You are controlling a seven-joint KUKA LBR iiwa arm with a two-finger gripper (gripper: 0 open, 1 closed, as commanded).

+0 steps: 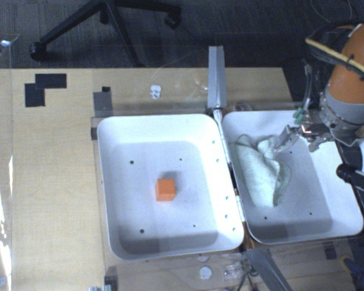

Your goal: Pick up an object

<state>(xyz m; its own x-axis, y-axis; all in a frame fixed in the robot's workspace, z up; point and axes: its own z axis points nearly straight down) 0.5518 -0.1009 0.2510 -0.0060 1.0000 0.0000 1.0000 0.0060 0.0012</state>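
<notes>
A pale grey-white cloth [257,171] lies crumpled in the right bin [315,216], against its left wall. My gripper [282,141] reaches in from the right, over the bin's upper middle, and is shut on the cloth's upper right corner. That corner is drawn up toward the fingertips, and a fold hangs down from it. A small orange cube [165,189] sits alone near the middle of the left bin [132,237], far from the gripper.
A metal post [216,78] stands at the back between the two bins, which meet at a shared rim [232,175]. The arm's orange band and grey wrist [351,88] hang over the right bin's far right corner. Wooden bench surface extends to the left.
</notes>
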